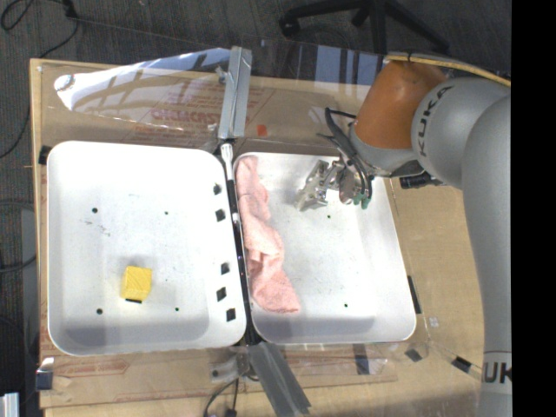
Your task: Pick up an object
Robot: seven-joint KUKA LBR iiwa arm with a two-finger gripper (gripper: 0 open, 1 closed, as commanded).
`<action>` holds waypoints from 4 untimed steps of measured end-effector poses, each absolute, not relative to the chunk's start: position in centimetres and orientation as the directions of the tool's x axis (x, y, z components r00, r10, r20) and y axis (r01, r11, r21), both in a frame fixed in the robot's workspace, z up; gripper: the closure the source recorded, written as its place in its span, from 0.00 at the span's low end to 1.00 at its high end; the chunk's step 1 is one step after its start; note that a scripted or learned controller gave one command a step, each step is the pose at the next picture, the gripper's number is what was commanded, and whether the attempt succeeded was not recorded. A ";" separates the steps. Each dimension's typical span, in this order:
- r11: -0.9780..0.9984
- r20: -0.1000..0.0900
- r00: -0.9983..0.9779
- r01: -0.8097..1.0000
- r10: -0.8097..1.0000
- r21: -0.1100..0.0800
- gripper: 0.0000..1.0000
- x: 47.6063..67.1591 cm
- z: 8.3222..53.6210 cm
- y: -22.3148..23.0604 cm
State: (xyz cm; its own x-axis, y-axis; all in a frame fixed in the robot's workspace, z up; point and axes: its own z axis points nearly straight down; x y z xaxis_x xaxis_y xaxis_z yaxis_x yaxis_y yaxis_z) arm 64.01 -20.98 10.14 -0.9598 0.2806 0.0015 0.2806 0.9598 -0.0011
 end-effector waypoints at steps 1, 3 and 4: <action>0.941 -0.002 -0.941 0.339 0.339 -0.001 1.00 65.1 19.8 -21.1; 0.955 0.006 -0.955 0.295 0.295 0.000 0.00 64.0 8.9 -16.6; 0.956 0.007 -0.956 0.292 0.292 0.000 1.00 64.1 9.8 -16.5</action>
State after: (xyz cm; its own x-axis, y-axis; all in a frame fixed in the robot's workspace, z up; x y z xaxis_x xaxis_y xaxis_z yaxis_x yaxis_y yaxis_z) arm 64.09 -16.51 9.76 -0.9563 0.2922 0.0074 0.2922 0.9564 -0.0005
